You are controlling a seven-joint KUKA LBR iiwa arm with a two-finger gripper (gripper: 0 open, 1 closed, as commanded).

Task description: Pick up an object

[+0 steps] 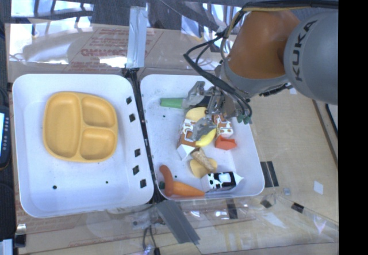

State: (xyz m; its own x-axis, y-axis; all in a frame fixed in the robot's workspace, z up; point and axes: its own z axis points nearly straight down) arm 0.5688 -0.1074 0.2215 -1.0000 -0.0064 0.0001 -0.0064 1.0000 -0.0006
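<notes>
Lying amid the right bin's (150, 133) clutter at frame centre, a yellow banana (206, 138) sits just beneath the gripper (208, 123); its grip cannot be told. Grey arm (310, 58) slants down from the upper right, orange band (261, 44) above the wrist.

Bright, even light from above; the white bins (34, 190) look slightly washed out, glare streaks the foil strip (52, 7) behind them, and small toys blur softly
</notes>
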